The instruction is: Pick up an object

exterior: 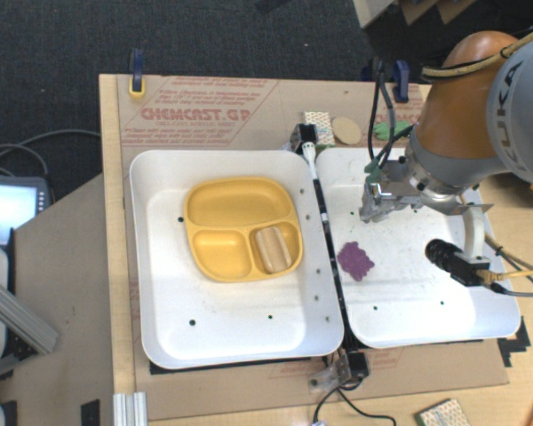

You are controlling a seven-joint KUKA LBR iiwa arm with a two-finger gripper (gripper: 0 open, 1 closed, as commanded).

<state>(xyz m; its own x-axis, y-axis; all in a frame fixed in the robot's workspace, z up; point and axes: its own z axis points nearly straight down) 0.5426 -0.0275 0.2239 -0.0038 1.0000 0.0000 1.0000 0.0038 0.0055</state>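
Grey two-finger gripper (373, 204) hovered over right white bin (426, 322), above purple crumpled object (355, 261); jaws' state unclear. Yellow divided plastic tray (242, 227) sat in left white bin (160, 264).

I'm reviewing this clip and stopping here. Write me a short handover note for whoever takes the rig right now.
Gripper: over the right bin, near its back left corner; nothing seen between its fingers.
Purple object: lying on the right bin floor, near the divider, in front of the gripper and apart from it.
Yellow divided tray: in the left bin, with a tan piece in its front right compartment.
Done: nothing picked yet.
Left: grasp and lift one object.
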